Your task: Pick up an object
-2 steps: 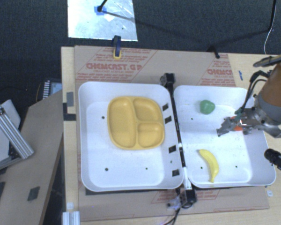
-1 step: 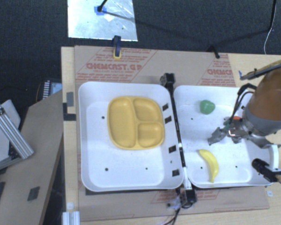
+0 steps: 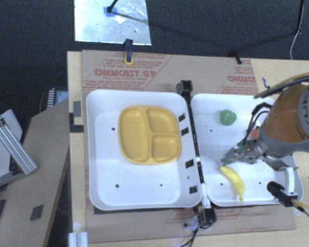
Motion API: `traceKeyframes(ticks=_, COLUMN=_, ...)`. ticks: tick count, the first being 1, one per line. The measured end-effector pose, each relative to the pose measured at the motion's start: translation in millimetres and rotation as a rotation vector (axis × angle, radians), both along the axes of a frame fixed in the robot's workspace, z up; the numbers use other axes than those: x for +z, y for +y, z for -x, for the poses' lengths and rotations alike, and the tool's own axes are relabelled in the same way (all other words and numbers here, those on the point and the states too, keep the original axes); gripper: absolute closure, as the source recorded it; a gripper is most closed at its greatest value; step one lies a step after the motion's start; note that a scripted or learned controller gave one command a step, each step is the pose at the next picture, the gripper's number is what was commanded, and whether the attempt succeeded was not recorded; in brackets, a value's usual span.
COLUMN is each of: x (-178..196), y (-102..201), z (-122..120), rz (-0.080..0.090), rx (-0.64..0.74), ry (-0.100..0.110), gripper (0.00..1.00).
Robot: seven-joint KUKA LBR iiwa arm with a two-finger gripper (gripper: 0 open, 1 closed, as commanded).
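The bench (image 3: 159, 68) carried two shallow white bins side by side; the left bin (image 3: 100, 153) held a yellow divided plate (image 3: 148, 134) lying flat near its middle, its three compartments bare; the right bin (image 3: 208, 138) held two loose things. A small green ball (image 3: 227, 117) sat toward twelve o'clock in that bin, well apart from the arm; a banana (image 3: 234, 181) lay toward six o'clock, its length running from the upper left down to the lower right, near the bin's front wall. The grey arm (image 3: 291, 122), with its orange band, reached in from three o'clock and hung over the right bin's far side; the gripper (image 3: 232, 158) pointed toward nine o'clock, low over the bin floor, with its tip just above the banana's upper end. Whether it touched the fruit could not be told; nothing showed between its fingers, and whether they stood apart or together could not be told either. A yellow clamp (image 3: 129, 53) sat at twelve o'clock on the bench's far edge.
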State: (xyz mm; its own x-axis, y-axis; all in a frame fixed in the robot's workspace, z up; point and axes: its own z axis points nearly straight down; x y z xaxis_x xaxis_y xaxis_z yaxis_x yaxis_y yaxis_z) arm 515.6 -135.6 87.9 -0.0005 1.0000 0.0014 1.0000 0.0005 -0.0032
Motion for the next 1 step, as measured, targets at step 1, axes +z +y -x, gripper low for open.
traceKeyframes(ticks=1, x=13.1, y=-0.6, z=-1.6, rz=0.002, rx=0.0, ry=-0.005, gripper=1.0)
